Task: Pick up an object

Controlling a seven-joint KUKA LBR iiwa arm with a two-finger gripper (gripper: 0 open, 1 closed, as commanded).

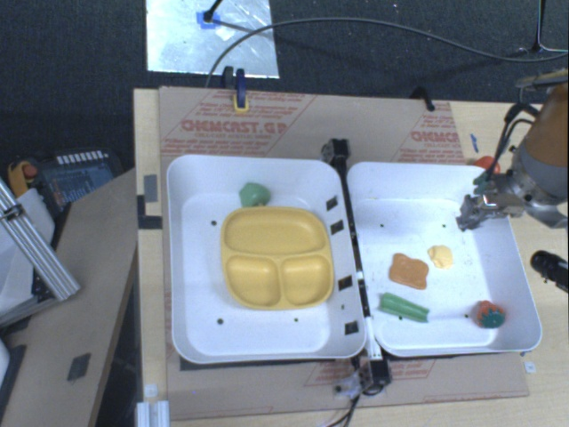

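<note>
Orange piece point(409, 270) lies in right bin point(524, 314); gripper point(471, 212) too small to tell its state

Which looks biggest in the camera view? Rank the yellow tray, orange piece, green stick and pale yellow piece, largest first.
1. yellow tray, by far
2. orange piece and green stick: too close to rank; the stick is longer, the orange piece broader
3. pale yellow piece, smallest
</note>
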